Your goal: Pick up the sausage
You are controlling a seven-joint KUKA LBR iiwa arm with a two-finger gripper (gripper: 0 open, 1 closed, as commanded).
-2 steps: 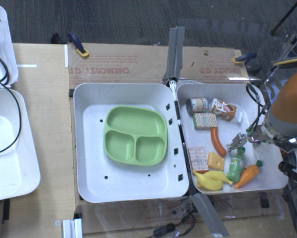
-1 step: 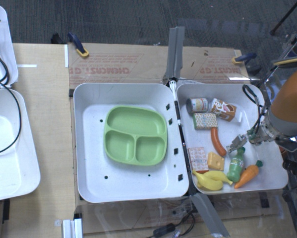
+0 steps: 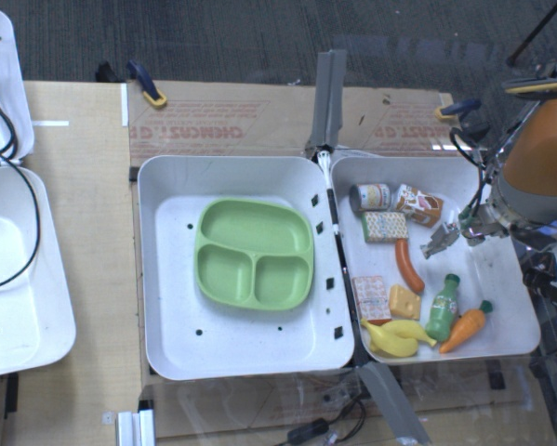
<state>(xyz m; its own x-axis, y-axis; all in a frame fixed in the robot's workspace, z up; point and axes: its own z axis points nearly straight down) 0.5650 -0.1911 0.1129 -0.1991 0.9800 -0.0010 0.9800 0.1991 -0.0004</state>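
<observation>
The sausage (image 3: pixel 408 265) is a reddish-orange link lying lengthwise in the middle of the right bin (image 3: pixel 524 342), just below a patterned packet (image 3: pixel 384 226). My gripper (image 3: pixel 443 238) hangs over the same bin, slightly right of and above the sausage's upper end. It stands open with nothing between its fingers. The grey arm with its orange band (image 3: pixel 538 151) comes in from the right edge.
Around the sausage lie a can (image 3: pixel 372 196), a brown packet (image 3: pixel 419 205), a green bottle (image 3: pixel 443 307), a carrot (image 3: pixel 464 328), a banana (image 3: pixel 396 337), a cheese piece (image 3: pixel 404 302) and a cracker pack (image 3: pixel 371 297). The left bin (image 3: pixel 166 342) bears a green divided plate (image 3: pixel 255 253).
</observation>
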